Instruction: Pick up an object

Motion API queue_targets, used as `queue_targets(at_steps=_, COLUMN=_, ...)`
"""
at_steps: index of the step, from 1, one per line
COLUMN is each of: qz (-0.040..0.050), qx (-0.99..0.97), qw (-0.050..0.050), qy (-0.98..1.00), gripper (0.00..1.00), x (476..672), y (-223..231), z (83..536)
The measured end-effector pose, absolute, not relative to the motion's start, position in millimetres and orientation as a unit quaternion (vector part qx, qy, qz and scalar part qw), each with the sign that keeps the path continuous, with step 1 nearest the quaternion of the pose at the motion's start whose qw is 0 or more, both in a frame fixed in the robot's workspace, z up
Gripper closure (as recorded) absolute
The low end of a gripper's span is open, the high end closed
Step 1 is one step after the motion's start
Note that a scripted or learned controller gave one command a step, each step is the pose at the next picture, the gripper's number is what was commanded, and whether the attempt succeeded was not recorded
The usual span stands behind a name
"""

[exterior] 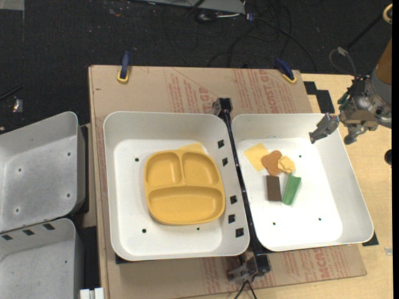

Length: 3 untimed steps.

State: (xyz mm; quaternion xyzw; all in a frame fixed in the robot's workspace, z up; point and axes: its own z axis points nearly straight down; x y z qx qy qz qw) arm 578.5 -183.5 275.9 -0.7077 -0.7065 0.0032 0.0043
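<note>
Approach step: the gripper [334,128] hangs at the right bin's [324,229] upper-right rim, fingers spread, holding nothing. Small pieces cluster mid-bin, green block [291,189] beside brown block [273,188]. Next: swing lower-left, then descend.

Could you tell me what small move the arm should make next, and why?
Probably shift the tool left and toward the camera, over the small cluster in the right bin. It sits over that bin's far right rim, apart from the green block, brown block and yellow pieces, and holds nothing.
</note>
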Motion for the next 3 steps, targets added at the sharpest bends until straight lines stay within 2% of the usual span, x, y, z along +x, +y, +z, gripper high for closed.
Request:
queue_targets(at_steps=1, qz=0.0002, qx=-0.707, qw=0.000, qy=-0.707, gripper=0.00, x=580.6, y=-183.0, z=282.2)
queue_targets(at_steps=3, qz=0.0009, qx=-0.706, qw=0.001, qy=-0.708, gripper=0.00, x=598.2, y=-175.5, z=166.8)
